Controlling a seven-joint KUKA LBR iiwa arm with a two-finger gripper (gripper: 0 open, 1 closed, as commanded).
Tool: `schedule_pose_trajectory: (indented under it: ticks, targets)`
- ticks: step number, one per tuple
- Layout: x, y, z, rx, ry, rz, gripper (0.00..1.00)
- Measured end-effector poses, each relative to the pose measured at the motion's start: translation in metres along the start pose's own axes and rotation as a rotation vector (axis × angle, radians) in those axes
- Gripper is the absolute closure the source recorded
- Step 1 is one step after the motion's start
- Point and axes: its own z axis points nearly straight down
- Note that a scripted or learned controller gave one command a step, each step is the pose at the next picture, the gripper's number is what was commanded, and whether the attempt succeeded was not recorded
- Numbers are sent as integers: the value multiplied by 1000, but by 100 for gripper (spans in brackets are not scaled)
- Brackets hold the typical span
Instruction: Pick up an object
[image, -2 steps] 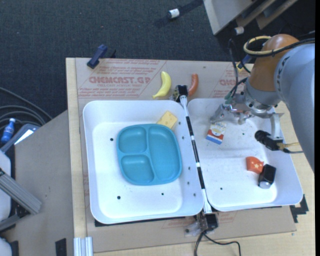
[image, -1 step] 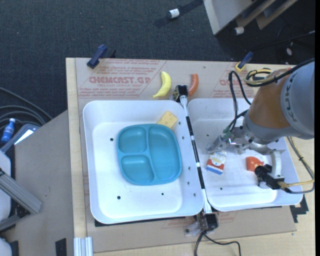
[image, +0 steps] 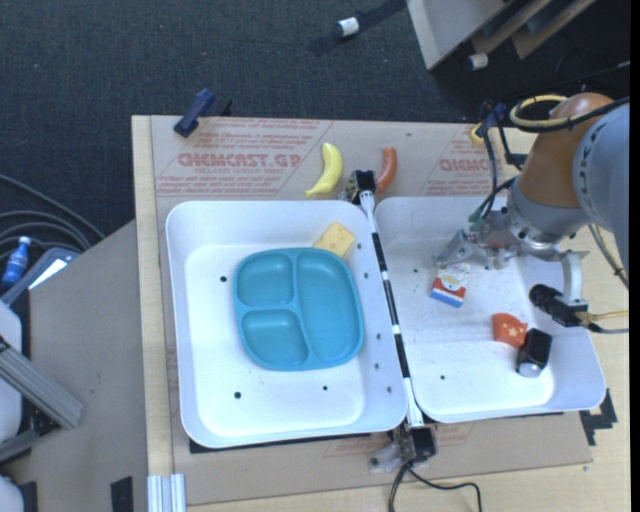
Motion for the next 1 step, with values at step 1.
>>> schedule_pose_trajectory:
  ticks: [1]
  targets:
    - [61, -54, 0, 5, 4, -2, 0]
